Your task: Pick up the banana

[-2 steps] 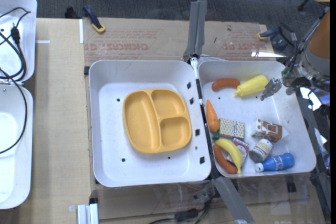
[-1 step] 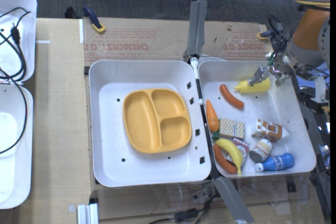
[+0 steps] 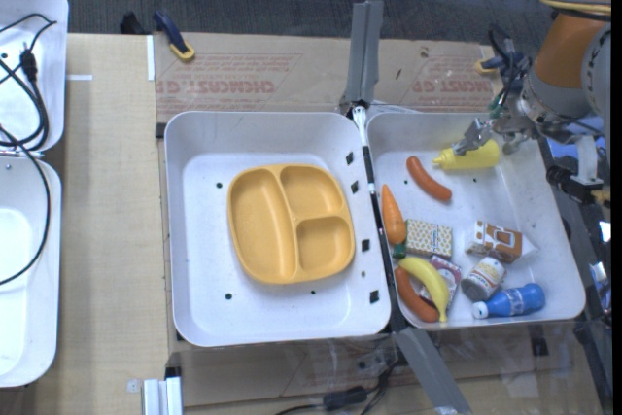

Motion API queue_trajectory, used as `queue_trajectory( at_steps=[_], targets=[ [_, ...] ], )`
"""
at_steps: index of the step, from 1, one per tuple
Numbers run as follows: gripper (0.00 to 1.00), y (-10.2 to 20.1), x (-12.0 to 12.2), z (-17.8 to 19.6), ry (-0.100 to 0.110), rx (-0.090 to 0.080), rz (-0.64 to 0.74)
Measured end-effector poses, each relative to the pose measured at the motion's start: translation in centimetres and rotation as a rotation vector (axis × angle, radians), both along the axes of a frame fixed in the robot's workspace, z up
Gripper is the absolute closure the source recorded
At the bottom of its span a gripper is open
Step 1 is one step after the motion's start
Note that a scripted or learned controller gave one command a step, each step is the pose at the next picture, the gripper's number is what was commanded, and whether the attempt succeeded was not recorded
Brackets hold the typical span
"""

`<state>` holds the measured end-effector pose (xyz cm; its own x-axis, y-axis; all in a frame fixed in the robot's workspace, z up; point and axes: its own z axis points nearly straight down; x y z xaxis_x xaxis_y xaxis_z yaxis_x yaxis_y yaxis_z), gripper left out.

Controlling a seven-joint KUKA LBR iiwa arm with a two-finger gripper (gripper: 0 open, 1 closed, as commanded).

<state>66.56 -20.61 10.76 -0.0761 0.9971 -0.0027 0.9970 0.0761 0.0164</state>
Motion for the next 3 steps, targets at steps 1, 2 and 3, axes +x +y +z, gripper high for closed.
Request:
queue_trajectory(
  at_steps=[1,2,3],
  targets=[
    [0.00,0.8,0.0,-0.1,-0.007,-0.007,0.038],
    [0.00,0.8,0.1,-0.1,-0.007,-0.007,0.070],
    [0.00,-0.4,0.2,-0.1,0.003,0.013,0.121]
  ],
)
